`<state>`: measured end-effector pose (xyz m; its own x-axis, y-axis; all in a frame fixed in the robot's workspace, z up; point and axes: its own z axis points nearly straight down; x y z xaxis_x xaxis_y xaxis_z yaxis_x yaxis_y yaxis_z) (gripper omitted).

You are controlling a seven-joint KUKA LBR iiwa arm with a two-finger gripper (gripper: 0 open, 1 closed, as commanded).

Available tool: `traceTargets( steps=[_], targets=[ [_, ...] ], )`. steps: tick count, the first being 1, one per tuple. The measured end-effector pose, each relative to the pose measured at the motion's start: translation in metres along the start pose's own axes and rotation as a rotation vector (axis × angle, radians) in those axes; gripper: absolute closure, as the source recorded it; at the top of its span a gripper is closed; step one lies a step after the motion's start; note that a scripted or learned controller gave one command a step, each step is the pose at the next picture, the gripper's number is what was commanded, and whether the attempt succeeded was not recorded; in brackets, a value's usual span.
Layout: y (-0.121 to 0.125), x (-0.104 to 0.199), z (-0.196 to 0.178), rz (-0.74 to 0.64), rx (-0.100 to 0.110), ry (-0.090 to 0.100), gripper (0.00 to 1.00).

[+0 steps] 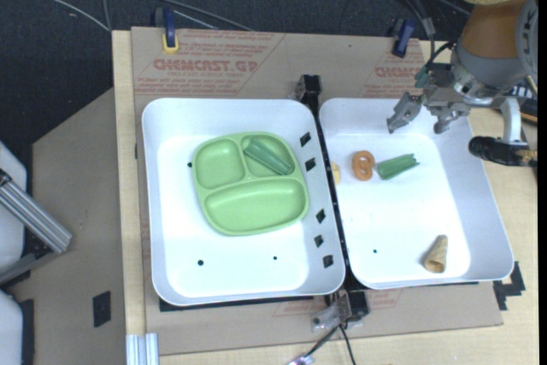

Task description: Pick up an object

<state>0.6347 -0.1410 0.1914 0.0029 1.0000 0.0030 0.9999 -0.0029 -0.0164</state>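
- In the camera view, look first at the brown board [256, 55] under the bins: red print along its far edge reads "CHEMCAST GP" on the left, and a second run of the same red print shows near the right clamp, too broken up to read.
- Two blue clamps [171, 28] pin that board at its far edge, one on the left and one on the right.
- Your gripper [425, 117] hangs over the far edge of the right bin [479, 209], its two fingers [400, 117] spread apart with nothing between them.
- The arm's grey body and orange band are cut off by the picture's upper right corner.
- In the right bin you have three loose things: an orange ring-shaped piece [364, 165], a green leafy piece [396, 167] just beside it on the right, and a tan cone [436, 254] well apart near the front right corner.
- A small pale bit [335, 174] sits at the right bin's left wall; too small to tell what it is.
- The left bin [171, 209] holds a green divided tray [249, 201], with a darker green pod-like item [270, 156] lying in its far right compartment.
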Motion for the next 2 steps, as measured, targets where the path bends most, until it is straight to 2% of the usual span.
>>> traceTargets(
  steps=[1,2],
  targets=[
    [0.003,0.000,-0.009,-0.003,-0.015,-0.002,0.00],
    [0.006,0.007,0.036,-0.004,-0.011,-0.001,0.00]
  ],
)
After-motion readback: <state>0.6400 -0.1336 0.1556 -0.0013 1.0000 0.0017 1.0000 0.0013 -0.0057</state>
